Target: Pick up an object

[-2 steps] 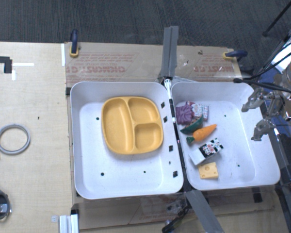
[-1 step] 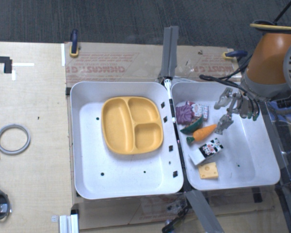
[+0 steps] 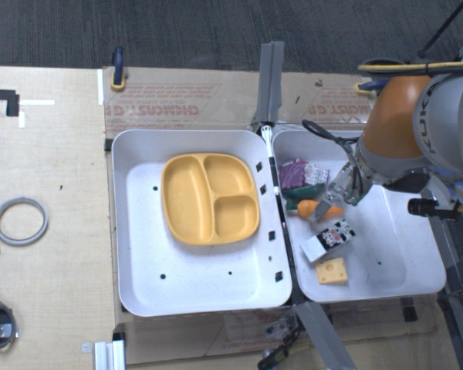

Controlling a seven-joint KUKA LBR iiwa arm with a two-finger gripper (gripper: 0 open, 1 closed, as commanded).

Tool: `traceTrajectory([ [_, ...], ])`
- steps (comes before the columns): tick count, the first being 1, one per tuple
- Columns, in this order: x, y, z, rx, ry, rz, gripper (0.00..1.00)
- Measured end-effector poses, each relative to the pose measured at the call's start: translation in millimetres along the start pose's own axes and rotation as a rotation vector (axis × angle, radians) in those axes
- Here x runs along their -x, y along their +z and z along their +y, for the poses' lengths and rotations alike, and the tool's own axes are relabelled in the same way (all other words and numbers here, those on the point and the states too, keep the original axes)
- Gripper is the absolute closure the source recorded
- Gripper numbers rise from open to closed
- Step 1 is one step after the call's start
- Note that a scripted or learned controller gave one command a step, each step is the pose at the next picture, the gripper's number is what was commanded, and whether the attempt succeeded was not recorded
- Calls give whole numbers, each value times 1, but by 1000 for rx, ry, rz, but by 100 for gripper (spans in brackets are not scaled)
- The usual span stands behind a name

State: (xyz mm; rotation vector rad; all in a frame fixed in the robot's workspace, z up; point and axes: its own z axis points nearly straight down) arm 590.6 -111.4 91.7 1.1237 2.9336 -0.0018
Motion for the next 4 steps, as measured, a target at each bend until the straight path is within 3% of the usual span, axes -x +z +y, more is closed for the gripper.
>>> traceTrajectory([
  [1, 13, -1, -7, 1, -62, -3, 0],
  [2, 13, -11, -6, 1, -65, -5, 100],
  [3, 0, -100, 46, 0, 350, -1, 100],
  [4, 8, -120, 58, -1, 465, -1, 100],
])
